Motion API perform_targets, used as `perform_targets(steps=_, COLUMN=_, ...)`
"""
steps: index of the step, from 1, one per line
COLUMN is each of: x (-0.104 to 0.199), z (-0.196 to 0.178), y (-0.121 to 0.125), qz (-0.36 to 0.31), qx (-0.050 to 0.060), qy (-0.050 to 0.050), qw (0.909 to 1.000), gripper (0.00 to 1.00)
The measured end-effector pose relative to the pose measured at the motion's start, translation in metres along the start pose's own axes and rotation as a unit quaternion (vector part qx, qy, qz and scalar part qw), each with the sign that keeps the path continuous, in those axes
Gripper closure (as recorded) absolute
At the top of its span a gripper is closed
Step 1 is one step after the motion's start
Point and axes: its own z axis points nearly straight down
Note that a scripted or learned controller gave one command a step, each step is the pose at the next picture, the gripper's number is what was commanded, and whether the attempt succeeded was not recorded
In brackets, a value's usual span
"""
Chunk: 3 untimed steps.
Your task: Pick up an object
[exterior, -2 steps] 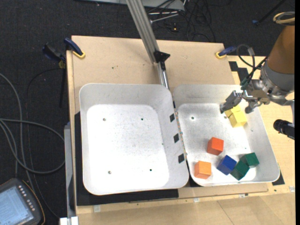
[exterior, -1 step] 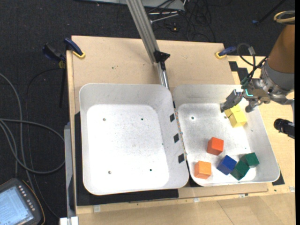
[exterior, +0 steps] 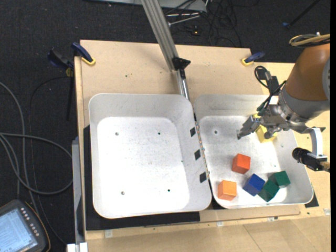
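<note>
Hand [exterior: 255, 127] sits low over the right bin [exterior: 220, 127], upper right part. Yellow block [exterior: 262, 134] shows right at the fingers, but whether it's between them or just behind is unclear, so can't tell hand state. Loose in the same bin, toward the near edge: red-orange cube [exterior: 241, 163], orange cube [exterior: 227, 189], blue cube [exterior: 254, 184], two green cubes [exterior: 275, 184] touching (blue one just beside them). Left bin [exterior: 139, 154] on the same surface [exterior: 131, 62]. No readable labels or writing on anything.
</note>
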Motion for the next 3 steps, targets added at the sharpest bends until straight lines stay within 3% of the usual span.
perform_targets(steps=2, x=-0.004, z=0.098, y=0.003, qz=0.0, qx=-0.002, qy=-0.001, qw=1.0, gripper=0.0)
perform_targets(steps=3, x=-0.004, z=0.085, y=0.004, qz=0.0, qx=-0.005, qy=-0.001, qw=1.0, gripper=1.0)
